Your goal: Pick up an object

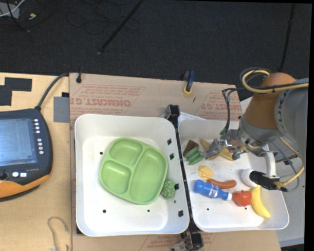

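Note:
My gripper (216,149) hangs low over the far part of the right bin (277,220), reaching in from the right. Just left of it lie a green vegetable-shaped toy (194,156) and a brown piece (190,146). A pale yellow piece (228,154) lies partly hidden under the gripper. Nearer the front lie a small yellow item (204,172), an orange-red sausage (222,183), a blue bottle (210,190), a red piece (241,198) and a yellow banana (260,202).
The left bin (87,207) holds a green divided plate (133,170) and a small green bumpy toy (168,189) by the divider. A control tablet (17,148) lies on the bench at far left. A blue clamp (189,82) sits behind the bins.

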You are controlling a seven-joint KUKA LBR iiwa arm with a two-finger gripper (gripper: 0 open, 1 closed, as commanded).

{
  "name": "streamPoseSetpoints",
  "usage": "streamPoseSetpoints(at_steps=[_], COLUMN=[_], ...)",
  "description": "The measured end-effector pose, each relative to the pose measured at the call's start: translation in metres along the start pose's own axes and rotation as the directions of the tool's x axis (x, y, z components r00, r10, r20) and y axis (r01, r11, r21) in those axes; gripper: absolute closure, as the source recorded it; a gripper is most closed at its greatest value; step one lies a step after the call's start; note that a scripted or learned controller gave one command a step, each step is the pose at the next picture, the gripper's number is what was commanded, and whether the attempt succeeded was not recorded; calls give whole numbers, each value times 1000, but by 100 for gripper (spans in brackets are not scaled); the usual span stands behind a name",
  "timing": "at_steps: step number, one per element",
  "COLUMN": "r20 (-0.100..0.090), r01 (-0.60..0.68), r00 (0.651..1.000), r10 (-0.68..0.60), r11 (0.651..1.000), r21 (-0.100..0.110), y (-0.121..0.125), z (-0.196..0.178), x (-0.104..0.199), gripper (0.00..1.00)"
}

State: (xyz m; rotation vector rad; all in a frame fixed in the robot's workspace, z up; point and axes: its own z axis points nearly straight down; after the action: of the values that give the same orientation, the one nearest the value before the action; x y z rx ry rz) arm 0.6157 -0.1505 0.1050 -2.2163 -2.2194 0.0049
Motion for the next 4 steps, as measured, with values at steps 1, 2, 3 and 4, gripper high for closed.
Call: streamPoseSetpoints(at_steps=[1, 2, 3, 4], r20=[0, 0, 2, 2], r01=[-1, -4, -11, -1], r00=[1000, 1000, 1000, 1000], r10=[1, 4, 11, 1], r11=[1000, 1000, 1000, 1000], r21=[-1, -1, -9, -9], y=[0, 0, -3, -3], z=[18, 7, -55, -119], x=[2, 1, -6, -6], gripper=[0, 100, 100, 100])
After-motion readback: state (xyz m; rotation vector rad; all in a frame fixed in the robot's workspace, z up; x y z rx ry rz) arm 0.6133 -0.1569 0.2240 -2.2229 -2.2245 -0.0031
